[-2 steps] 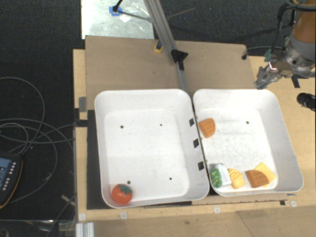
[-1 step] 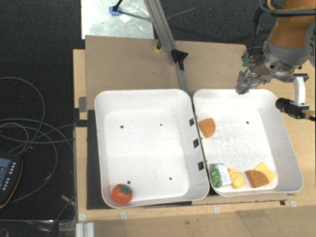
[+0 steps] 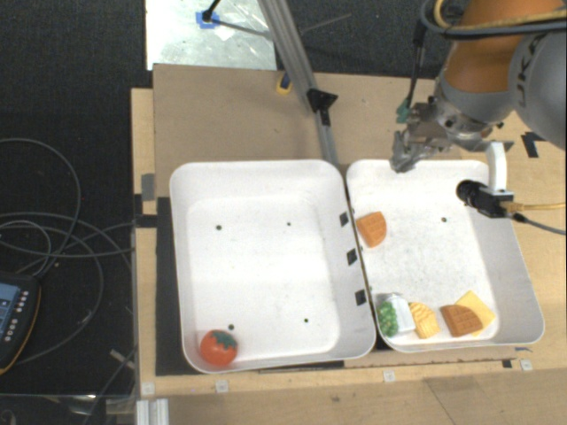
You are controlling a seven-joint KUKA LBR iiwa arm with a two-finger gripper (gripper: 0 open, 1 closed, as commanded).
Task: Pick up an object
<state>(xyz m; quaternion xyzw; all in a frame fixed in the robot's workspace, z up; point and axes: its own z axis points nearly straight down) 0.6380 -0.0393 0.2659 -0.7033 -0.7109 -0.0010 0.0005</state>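
Note:
My gripper hangs over the far rim of the right bin, with nothing seen between its fingers. An orange wedge-shaped piece lies near that bin's left wall, below and left of the gripper. Along the near edge of the right bin sit a green and white item, a yellow ridged piece, a brown waffle-like piece and a yellow block. A red tomato rests in the near left corner of the left bin.
A grey metal pole slants across the bench behind the bins. Cables and a handheld pendant lie on the dark floor at left. Brown bench surface surrounds the bins.

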